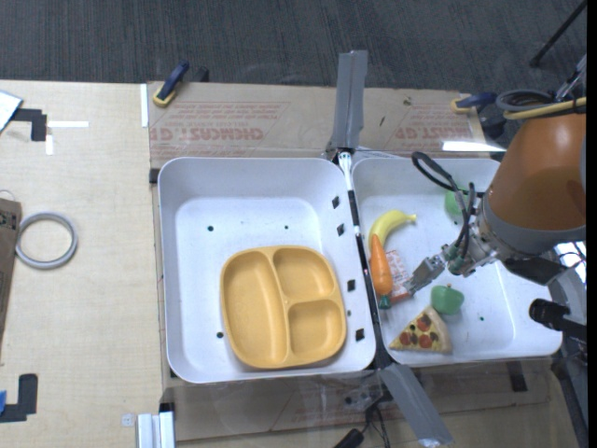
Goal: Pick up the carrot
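The orange carrot point(381, 263) lies lengthwise against the left wall of the right bin point(494, 339), just below a yellow banana point(392, 223). My gripper point(431, 271) hangs low over the middle of that bin, a short way right of the carrot and apart from it. It points down-left toward a red and white packet point(399, 284) beside the carrot. Nothing shows in the gripper's hold. The orange-banded arm point(546, 189) covers the bin's right side.
A pizza slice point(423, 332) and a green toy fruit point(448, 299) lie near the right bin's front. Another green item point(454, 203) peeks out by the arm. The left bin point(187, 250) holds a yellow divided plate point(283, 304). A tape roll point(44, 240) lies on the bench at left.
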Available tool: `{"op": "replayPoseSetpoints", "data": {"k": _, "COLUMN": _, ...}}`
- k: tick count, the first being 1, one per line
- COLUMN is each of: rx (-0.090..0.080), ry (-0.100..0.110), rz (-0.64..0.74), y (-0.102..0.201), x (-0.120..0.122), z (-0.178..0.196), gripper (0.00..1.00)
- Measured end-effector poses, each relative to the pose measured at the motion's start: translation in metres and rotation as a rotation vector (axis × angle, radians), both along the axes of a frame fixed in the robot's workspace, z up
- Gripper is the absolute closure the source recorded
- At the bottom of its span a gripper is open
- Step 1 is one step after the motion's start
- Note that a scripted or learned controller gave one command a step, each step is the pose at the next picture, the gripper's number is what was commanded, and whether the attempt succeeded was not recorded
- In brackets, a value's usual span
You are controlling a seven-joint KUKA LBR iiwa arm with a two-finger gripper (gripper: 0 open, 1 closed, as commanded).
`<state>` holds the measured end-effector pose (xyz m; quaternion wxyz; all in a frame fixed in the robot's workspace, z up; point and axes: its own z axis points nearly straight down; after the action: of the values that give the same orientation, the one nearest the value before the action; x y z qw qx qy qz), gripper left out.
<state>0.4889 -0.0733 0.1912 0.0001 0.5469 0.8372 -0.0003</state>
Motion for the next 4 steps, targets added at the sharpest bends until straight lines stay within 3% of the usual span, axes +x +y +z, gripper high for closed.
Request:
{"op": "replayPoseSetpoints", "data": {"k": 1, "rx": 0.0, "ry": 0.001, "rz": -0.053, "y": 0.079, "x": -0.009, "z": 0.0, "gripper": 0.0}}
{"op": "replayPoseSetpoints", "data": {"k": 2, "rx": -0.001, "ry": 0.001, "rz": -0.057, "y": 0.078, "x": -0.007, "z": 0.008, "gripper": 1.0}}
{"op": "replayPoseSetpoints", "data": {"k": 3, "rx": 0.0, "ry": 0.002, "rz": 0.264, "y": 0.148, "x": -0.011, "z": 0.0, "gripper": 1.0}}
{"op": "replayPoseSetpoints", "data": {"k": 4, "rx": 0.002, "ry": -0.019, "rz": 0.339, "y": 0.173, "x": -0.003, "z": -0.081, "gripper": 1.0}}
